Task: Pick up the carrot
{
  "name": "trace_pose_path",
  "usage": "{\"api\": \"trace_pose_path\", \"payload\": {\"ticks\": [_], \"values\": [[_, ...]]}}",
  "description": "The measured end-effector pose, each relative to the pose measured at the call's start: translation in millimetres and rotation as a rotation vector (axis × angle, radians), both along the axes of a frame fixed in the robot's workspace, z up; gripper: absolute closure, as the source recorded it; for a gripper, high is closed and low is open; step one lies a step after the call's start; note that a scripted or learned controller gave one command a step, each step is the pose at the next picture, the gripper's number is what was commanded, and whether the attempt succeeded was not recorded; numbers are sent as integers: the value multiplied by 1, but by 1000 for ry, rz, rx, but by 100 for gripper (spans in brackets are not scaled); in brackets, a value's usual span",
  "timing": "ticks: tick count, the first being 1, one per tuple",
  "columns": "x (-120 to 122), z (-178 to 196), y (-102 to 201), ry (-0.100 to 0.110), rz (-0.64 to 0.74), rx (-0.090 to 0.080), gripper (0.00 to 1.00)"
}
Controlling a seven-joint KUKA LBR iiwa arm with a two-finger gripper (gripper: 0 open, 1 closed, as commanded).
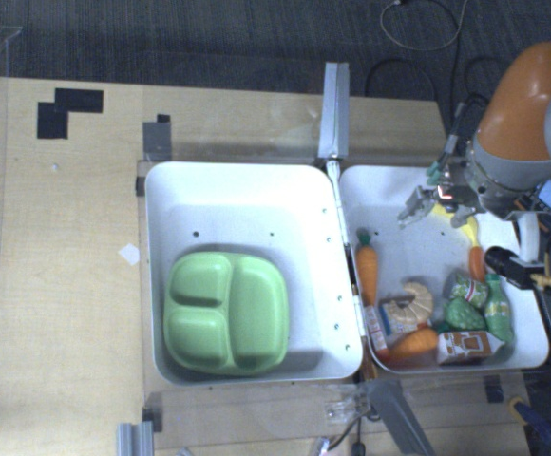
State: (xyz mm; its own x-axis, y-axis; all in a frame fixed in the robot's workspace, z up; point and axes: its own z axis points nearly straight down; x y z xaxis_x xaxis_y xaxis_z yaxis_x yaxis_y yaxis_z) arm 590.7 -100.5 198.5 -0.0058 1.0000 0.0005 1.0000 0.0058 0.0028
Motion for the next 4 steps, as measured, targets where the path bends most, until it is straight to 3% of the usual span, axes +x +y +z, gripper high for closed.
{"api": "trace_pose_path", "payload": {"ticks": [1, 2, 3, 4], "values": [[-45, -13, 65, -2, 197, -1, 0], [-88, -13, 123, -3, 578, -1, 0], [-102, -13, 79, -3, 559, -2, 0], [-102, -13, 51, -3, 928, -4, 0]]}}
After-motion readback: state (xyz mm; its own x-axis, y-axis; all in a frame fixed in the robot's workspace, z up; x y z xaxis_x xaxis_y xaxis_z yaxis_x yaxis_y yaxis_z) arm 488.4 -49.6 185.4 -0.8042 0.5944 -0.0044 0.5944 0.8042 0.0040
